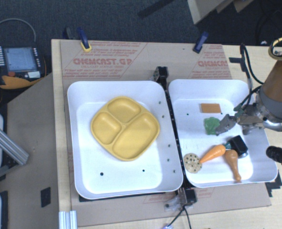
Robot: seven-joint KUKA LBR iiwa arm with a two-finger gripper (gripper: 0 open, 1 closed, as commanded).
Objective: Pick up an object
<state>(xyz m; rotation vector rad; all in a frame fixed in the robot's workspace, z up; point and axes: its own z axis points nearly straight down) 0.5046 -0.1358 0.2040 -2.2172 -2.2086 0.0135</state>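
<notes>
The right bin (193,92) holds several toy foods: a brown flat square (210,108), a green leafy piece (211,125), an orange carrot (212,153), a tan drumstick (233,163) and a speckled cookie (192,162). My gripper (232,134) hangs low over this bin, reaching in from the right. Its grey finger (225,124) is just right of the green piece. Its black-tipped finger (238,145) is just above the drumstick and the carrot's thick end. The fingers stand apart, open, with bare bin floor between them.
The left bin (76,142) holds a yellow divided plate (125,127) at its middle. A black clamp (161,73) sits between the bins at the back. Cables run along the bench's right edge, and a handheld controller (18,63) lies off the bench at far left.
</notes>
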